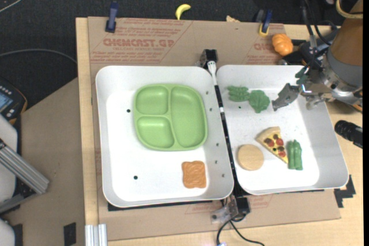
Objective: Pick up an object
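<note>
We see the pincer [286, 96] spread above the right bin [323, 173], just right of the green toy [251, 98], holding nothing.

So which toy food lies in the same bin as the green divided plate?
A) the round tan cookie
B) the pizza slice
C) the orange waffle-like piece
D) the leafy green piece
C: the orange waffle-like piece lies in the left bin just below the green divided plate; the other foods are in the right bin.
</note>
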### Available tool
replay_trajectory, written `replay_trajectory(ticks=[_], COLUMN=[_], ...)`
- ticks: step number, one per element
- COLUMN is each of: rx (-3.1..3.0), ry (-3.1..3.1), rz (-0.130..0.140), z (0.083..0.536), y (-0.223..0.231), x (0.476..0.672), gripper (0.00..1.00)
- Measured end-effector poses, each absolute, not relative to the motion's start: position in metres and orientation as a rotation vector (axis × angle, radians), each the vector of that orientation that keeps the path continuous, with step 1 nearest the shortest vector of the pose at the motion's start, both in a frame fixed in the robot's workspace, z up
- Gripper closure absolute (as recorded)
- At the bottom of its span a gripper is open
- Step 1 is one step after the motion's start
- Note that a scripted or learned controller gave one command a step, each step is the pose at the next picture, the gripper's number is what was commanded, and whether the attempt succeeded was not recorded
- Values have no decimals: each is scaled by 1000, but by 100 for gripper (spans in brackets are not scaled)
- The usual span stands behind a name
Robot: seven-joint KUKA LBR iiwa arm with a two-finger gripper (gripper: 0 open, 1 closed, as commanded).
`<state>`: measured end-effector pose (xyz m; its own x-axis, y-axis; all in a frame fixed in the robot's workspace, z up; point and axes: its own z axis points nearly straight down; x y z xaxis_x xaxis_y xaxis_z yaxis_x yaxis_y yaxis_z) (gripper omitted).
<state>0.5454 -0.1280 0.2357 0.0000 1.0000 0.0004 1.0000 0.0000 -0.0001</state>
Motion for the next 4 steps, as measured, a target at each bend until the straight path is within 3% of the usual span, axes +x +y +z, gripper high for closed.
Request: replay_trajectory(ticks=[1, 2, 3, 4], rx=[-2215, -2226, -2234, -2218], ry=[-2207, -2221, -2228, -2244], rz=[12, -2, -3, -22], z=[96, 114, 144, 305], y=[-128, -129, -217, -111], x=[491, 497, 573, 555], gripper=[0, 100, 100, 100])
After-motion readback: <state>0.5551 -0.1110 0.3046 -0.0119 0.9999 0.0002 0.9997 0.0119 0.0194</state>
